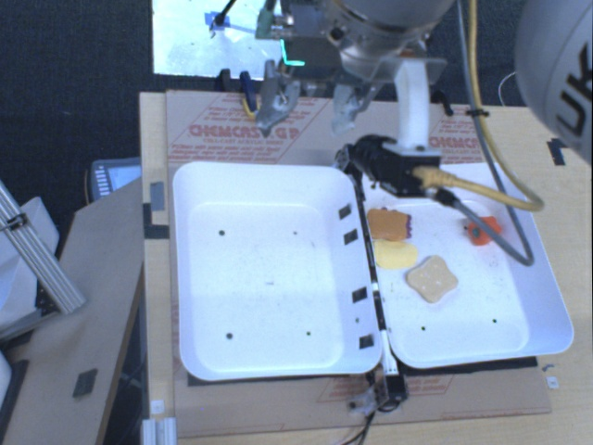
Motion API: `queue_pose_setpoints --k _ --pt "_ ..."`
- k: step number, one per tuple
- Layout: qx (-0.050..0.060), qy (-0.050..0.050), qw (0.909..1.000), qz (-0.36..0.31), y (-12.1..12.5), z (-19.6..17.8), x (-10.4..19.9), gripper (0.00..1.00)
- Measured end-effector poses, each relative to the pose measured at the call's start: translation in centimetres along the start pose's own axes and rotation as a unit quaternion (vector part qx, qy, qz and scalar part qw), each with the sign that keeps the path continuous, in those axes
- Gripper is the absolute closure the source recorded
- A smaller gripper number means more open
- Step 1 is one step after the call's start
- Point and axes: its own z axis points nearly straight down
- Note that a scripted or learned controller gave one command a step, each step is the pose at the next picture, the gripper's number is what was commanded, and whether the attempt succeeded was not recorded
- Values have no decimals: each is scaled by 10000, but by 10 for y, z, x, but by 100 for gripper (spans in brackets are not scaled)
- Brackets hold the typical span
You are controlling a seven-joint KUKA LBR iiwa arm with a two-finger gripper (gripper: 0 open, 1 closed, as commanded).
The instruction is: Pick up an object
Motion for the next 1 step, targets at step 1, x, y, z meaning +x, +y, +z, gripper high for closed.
queue_pose_setpoints --k 1 --pt "0 0 10000 0 0 0 0 0"
